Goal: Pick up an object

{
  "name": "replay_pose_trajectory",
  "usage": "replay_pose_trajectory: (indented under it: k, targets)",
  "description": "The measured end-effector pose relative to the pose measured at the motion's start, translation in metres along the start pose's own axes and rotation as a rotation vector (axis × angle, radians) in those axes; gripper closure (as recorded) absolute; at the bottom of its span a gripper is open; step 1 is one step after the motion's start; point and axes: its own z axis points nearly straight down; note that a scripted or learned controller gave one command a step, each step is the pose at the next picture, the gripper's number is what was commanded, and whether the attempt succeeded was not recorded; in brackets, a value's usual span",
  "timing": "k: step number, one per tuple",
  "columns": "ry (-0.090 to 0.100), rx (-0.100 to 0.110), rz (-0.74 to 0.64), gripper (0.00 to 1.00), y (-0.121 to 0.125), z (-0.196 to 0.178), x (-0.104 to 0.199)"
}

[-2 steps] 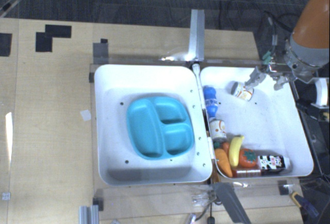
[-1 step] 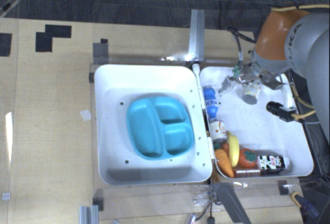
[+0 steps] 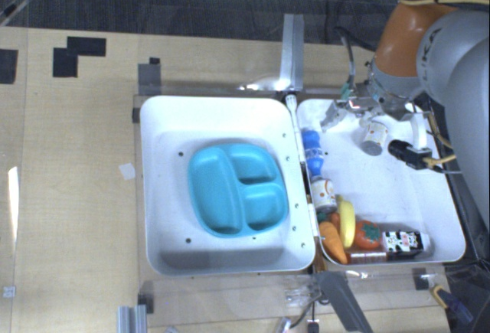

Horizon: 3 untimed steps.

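We see the grey arm reaching in over the right bin (image 3: 436,194), its claw (image 3: 373,132) hanging above the bin's far end; we cannot tell whether it is open or closed. The things to pick lie along that bin's left and near walls: a blue bottle (image 3: 311,149), a banana (image 3: 346,223), a carrot (image 3: 332,241) and a dark box (image 3: 402,243). The left bin (image 3: 164,171) holds a blue divided tray (image 3: 237,187)
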Motion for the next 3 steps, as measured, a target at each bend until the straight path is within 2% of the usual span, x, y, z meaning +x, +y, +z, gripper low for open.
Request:
replay_pose_trajectory:
  k: [1, 2, 3]
  targets:
    - [-0.002, -0.001, -0.05, 0.0, -0.037, 0.039, -0.079]
    - [-0.003, -0.01, -0.051, 1.0, -0.034, 0.027, -0.077]
    - [-0.002, -0.002, -0.159, 1.0, -0.007, -0.086, -0.065]
